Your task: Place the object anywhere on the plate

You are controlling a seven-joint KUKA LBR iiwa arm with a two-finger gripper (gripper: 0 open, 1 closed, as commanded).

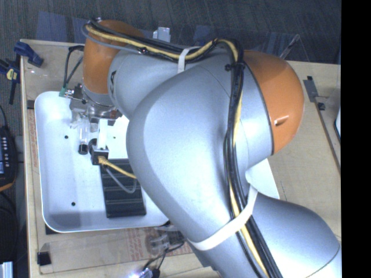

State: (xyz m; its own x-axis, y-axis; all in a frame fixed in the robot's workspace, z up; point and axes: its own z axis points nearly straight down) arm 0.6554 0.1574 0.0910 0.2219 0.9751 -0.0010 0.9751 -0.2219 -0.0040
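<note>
My gripper (91, 151) hangs over the left part of the left white bin (42, 167), pointing down below the orange wrist band (98, 62). Its two dark fingertips (83, 149) stand a little apart, and I see the white bin floor between them, so it looks open and holds nothing. Just right of and below the gripper, a dark ridged rectangular slab (124, 200) lies flat on the bin floor. A thin pale wire loop (123, 180) rests on its upper part. The arm hides the right side of this bin.
The big grey arm (197, 155) covers the middle and right of the bench. A blue clamp (28, 52) sits at the bench's far left corner, and a black device (4, 155) lies off its left edge.
</note>
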